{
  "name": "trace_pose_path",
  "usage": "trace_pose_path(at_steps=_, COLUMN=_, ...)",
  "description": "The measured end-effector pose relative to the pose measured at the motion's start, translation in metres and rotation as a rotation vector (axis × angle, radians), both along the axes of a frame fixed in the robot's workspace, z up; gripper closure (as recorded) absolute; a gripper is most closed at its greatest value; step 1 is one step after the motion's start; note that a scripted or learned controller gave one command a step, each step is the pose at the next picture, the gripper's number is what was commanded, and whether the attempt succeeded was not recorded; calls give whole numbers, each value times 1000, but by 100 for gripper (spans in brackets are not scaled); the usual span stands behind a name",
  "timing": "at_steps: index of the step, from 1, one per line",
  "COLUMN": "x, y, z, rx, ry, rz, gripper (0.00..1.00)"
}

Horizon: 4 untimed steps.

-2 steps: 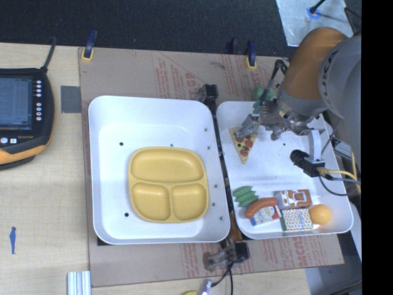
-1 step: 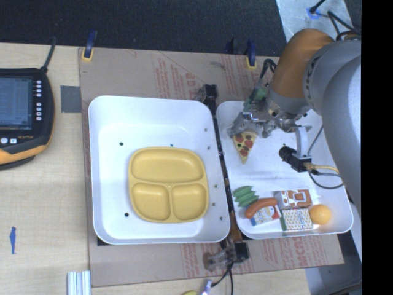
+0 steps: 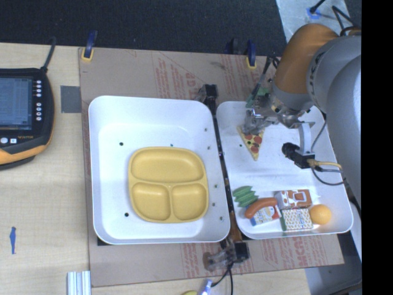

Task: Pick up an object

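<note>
Reaching down over pizza slice (image 3: pixel 251 143)

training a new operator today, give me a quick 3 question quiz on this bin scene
1. True or false: the yellow divided plate lies in the left bin.
2. Which item is nearest the gripper? A) orange ball B) pizza slice C) hot dog
3. Fill in: the green pea pod lies in the ____ bin.

Key: 1 true; 2 B; 3 right
</note>
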State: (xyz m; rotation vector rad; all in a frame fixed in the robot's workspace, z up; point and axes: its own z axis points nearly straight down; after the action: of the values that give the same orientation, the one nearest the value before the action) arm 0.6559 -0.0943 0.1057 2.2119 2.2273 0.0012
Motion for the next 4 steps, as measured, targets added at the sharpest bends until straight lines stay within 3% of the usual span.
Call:
trace_pose_path(at_steps=1, x=0, y=0, z=0, rx=0, ry=1, rz=1, gripper=0)
trace_pose_path(at_steps=2, x=-13, y=-25, z=-14, rx=1, ry=7, rz=-4, gripper=0)
trace_pose_path(at_steps=3, x=1, y=-1, z=-14, rx=1, ry=4, rz=-3, gripper=0)
trace_pose_path(at_steps=4, x=1, y=-31, z=-14, rx=1, ry=3, rz=-5, gripper=0)
